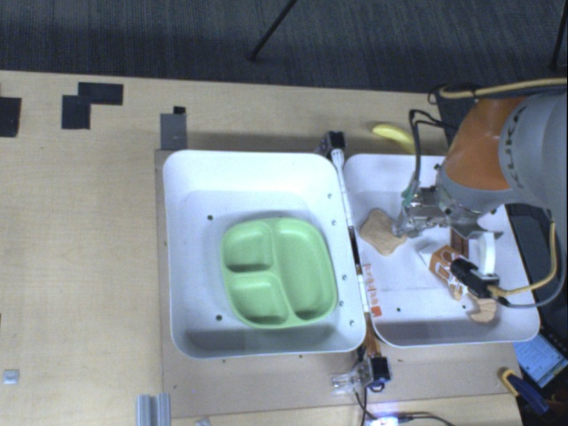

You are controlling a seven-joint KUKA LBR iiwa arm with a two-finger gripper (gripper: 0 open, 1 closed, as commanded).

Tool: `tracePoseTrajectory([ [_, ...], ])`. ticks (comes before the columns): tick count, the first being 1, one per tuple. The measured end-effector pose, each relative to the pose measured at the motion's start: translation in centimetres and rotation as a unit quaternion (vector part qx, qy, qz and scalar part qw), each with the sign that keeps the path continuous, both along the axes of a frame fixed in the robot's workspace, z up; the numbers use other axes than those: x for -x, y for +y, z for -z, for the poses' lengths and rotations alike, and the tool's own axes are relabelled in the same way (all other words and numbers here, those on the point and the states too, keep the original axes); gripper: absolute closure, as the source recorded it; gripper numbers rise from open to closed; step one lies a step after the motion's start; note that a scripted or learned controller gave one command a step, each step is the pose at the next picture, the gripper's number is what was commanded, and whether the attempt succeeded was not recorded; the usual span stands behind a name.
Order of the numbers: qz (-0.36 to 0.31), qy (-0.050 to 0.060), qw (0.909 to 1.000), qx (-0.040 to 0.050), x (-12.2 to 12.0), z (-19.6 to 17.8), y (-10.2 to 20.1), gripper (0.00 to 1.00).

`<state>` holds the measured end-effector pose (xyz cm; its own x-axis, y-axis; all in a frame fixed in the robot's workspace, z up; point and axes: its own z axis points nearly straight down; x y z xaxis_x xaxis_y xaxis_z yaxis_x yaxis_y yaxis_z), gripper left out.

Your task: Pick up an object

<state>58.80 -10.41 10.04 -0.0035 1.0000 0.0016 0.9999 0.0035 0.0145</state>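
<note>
We have the gripper [410, 223] low in the right bin [417, 325], just beside a tan block [378, 231], with a green divided tray [279, 271] in the left bin [191, 238]. We judge this the approach before a grasp. How the tool is set, we cannot tell; next it must straddle the block and close.

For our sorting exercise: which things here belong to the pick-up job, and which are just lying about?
Job:
tool
tan block beside it
right bin

Lying about:
green divided tray
left bin
yellow item behind the bins
</note>
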Motion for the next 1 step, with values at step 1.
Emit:
tracePoseTrajectory([
  [1,0.000,0.001,1.0000,-0.0001,0.03,0.04,0.00,0.00],
])
